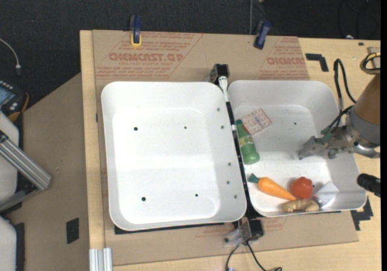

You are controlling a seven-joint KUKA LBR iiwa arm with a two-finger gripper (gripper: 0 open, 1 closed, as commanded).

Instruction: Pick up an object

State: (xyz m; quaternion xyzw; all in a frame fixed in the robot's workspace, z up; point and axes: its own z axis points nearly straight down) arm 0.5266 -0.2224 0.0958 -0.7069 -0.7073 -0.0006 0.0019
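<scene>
Hovering over the right bin [284, 91], the pincer [304, 150] looks empty, finger state unclear.

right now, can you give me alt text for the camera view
A robot arm's claw hangs over the right bin, above a tomato, carrot, ginger root, green bottle and small printed packet. The left bin sits beside it.

One fixed camera looks down aslant on both white bins [115, 143].
</scene>
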